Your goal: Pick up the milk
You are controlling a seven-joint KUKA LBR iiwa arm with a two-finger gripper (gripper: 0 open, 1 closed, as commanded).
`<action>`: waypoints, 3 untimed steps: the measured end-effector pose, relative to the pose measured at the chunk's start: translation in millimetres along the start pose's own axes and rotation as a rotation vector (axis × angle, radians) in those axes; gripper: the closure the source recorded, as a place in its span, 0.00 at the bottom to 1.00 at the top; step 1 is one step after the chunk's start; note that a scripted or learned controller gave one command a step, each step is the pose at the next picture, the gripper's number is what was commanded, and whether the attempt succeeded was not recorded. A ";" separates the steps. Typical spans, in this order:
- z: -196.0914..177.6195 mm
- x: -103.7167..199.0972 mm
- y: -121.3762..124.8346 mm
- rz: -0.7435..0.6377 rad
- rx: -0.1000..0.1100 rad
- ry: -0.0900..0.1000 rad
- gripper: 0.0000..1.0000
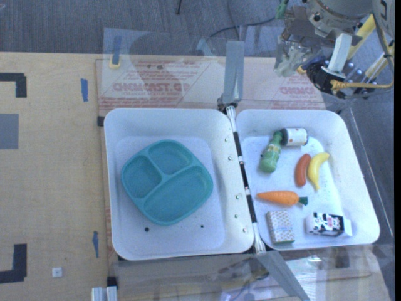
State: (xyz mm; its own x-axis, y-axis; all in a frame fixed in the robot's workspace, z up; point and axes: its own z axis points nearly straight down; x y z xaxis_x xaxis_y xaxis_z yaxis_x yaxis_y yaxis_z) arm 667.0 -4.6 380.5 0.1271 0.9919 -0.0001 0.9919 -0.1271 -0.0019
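The milk [327, 224] is a small white carton with black cow patches. It lies on its side in the near right corner of the right bin [360, 168]. My gripper [292, 58] hangs high over the bench, beyond the far edge of the right bin. It is far from the milk and holds nothing that I can see.
The right bin also holds a green bottle [271, 153], a small lying jar [294, 137], a red sausage [302, 170], a banana [317, 168], a carrot [280, 197] and a cracker box [280, 226] just left of the milk. A teal divided plate [166, 180] sits in the left bin [119, 137].
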 end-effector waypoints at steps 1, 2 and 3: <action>-54.6 79.6 -10.5 -0.025 -0.003 0.000 1.00; -54.0 151.3 -20.0 0.060 -0.004 0.001 1.00; -64.3 153.8 -19.9 0.055 -0.007 0.000 1.00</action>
State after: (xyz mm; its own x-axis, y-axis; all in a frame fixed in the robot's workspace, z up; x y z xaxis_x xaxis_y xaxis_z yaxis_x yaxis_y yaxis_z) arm 666.9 150.5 444.8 0.1815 0.9834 0.0002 0.9834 -0.1815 0.0047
